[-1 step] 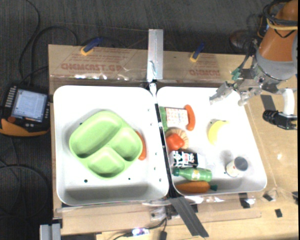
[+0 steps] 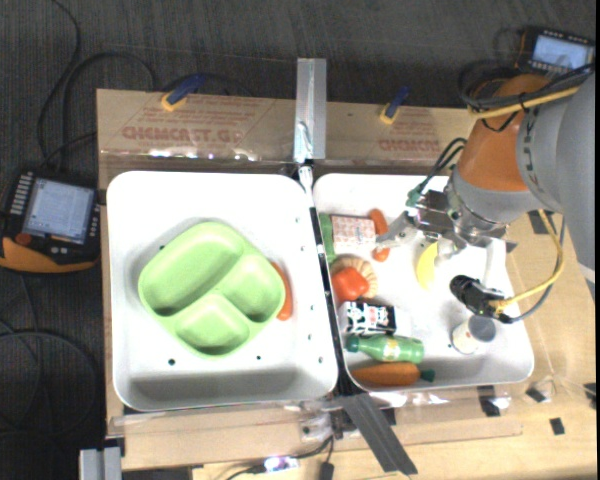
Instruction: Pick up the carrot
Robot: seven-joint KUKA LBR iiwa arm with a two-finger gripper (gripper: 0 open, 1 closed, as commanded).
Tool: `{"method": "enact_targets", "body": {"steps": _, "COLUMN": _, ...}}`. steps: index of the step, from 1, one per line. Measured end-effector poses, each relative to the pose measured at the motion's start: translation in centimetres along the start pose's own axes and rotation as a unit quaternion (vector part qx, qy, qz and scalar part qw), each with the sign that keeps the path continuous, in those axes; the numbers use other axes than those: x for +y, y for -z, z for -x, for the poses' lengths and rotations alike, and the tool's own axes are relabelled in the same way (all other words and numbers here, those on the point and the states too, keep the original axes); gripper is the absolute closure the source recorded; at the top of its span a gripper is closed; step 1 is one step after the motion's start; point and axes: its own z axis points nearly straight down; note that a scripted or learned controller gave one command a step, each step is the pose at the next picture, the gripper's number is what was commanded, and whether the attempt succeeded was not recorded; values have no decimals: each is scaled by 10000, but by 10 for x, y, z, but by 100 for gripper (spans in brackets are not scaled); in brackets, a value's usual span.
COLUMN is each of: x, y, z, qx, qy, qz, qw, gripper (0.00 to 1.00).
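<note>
Carrot is found at the lower edge of the right bin, lying on its side and almost level, with its orange body pointing toward the frame's left and a small dark green stub at its right end. It is pressed close below a green bottle that lies parallel to it, and it rests just against the bin's lower wall. Above the bottle, a black-and-white carton, a red-orange round fruit and a pink-printed box are stacked up the frame along the bin's left side. A yellow banana lies near the middle of the bin. The gripper is seen in the upper part of the right bin, well apart from the carrot, beside the pink box and a small orange item; its jaws are spread moderately and nothing is held between them. In the left bin, a green divided tray is seated. The carrot is judged to be a light, rigid plastic toy with a smooth, somewhat slippery skin, so little force should be needed, but rolling is likely. A hold across the thick middle of the body is judged best, with the fingers set crosswise to its length, although the bottle and the bin wall leave little room on either side.
</note>
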Motion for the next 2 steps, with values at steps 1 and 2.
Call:
{"method": "enact_targets", "body": {"steps": 1, "x": -22, "y": -21, "z": -18, "qx": -8, "qy": 480, "qz": 1, "qw": 9988, "gripper": 0}}
{"method": "enact_targets", "body": {"steps": 2, "x": -22, "y": -14, "z": -20, "qx": 11, "qy": 485, "qz": -19, "qw": 9988, "gripper": 100}}
